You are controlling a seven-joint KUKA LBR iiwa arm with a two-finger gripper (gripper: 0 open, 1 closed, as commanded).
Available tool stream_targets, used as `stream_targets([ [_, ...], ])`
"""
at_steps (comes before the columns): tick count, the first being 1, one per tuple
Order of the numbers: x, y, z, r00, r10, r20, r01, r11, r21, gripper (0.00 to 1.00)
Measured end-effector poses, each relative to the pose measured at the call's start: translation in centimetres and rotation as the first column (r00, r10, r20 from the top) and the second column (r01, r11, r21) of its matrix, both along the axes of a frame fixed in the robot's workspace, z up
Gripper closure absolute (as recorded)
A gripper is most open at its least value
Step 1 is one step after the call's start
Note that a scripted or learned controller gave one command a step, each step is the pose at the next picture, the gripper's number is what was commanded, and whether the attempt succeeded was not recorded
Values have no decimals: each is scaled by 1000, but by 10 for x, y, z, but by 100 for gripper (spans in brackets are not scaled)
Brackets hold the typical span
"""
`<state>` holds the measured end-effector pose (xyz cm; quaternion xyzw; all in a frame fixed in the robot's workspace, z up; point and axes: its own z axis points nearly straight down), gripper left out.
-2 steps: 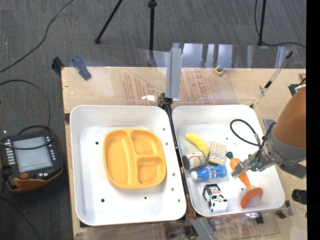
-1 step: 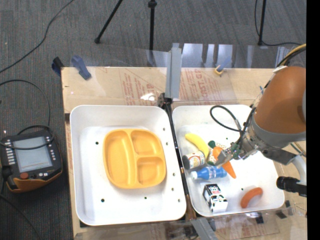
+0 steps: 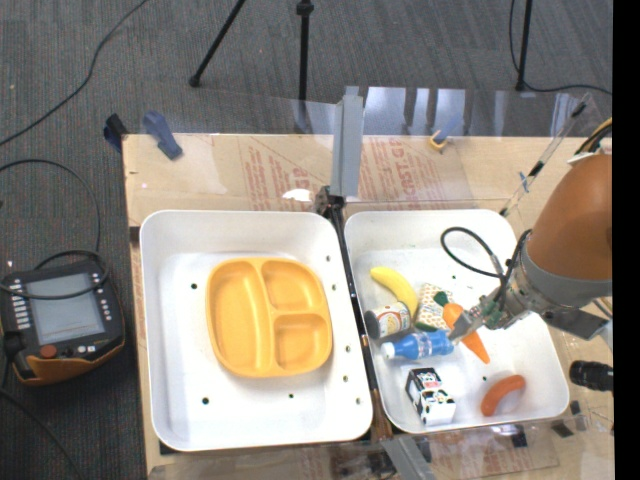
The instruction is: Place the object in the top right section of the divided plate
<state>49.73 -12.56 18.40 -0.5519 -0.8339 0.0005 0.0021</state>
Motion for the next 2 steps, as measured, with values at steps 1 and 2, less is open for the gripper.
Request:
stream_targets([
  [1, 0, 91, 133, 1000, 28, 1, -28, 1000, -2, 100],
  [2, -1, 148, 80, 960, 281, 0, -281, 960, 0, 100],
])
